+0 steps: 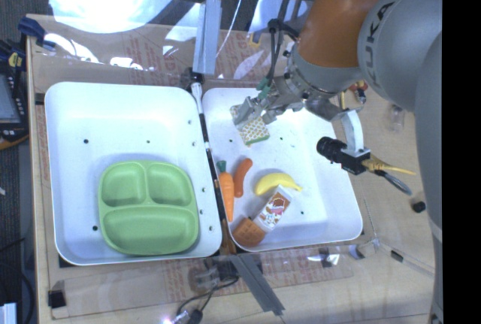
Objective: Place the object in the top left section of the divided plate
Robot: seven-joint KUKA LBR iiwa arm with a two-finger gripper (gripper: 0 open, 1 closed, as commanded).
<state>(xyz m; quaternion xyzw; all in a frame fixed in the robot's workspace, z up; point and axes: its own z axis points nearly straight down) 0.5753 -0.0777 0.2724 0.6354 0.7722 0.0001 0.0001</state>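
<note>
Gripper (254, 113) up over the right bin, looks clamped on a sponge (255, 131), kinda blurry though | green plate (149, 208) sits in the left bin, well apart | risk: shallow pinch, sponge drops crossing the wall between bins

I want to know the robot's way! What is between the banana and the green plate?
In the camera view, two carrots and the bins' adjoining walls lie between the banana and the green plate.
</note>
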